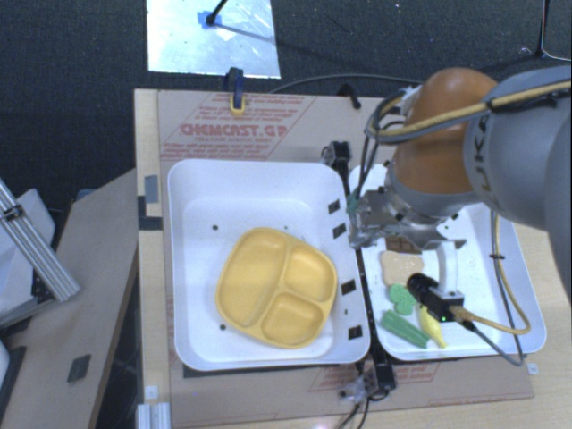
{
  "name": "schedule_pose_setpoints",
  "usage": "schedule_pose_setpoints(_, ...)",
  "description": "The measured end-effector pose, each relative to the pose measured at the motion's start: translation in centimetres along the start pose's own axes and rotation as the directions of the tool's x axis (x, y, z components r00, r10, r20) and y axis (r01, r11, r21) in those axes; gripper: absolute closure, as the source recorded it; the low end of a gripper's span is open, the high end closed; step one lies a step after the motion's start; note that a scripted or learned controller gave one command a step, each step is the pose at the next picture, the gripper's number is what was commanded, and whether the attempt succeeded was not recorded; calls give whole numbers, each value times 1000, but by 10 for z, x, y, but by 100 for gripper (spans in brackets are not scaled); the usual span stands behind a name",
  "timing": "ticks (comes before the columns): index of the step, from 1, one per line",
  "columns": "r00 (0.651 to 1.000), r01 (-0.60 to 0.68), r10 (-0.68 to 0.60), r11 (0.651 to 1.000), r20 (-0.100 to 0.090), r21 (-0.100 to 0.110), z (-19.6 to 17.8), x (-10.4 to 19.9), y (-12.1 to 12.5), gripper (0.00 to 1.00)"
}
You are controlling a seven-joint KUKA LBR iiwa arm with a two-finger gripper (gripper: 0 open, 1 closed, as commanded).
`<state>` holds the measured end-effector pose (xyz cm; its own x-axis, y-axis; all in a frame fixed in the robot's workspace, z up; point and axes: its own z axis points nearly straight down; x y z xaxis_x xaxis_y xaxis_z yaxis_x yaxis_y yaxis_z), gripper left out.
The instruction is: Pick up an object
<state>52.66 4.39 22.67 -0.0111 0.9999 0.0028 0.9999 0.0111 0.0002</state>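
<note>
My gripper (386, 236) hangs low over the left part of the right bin (518, 293), under the orange-banded wrist. Just in front of it lies a tan, toast-like slice (399, 264). Nearer the front edge are a small round green piece (402, 297), a long green piece (404, 328) and a small yellow piece (433, 327). The arm hides the back of this bin. Nothing shows between the gripper and the slice.
A yellow divided plate (277, 286) lies in the left bin (206, 195), towards its front right. The wall between the two bins (354, 266) runs just left of the gripper. A reflective sheet (213, 25) lies beyond the bench.
</note>
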Motion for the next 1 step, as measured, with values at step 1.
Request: schedule_pose_setpoints(1,1000,-2,2,1000,1,0,10,52,-14,100)
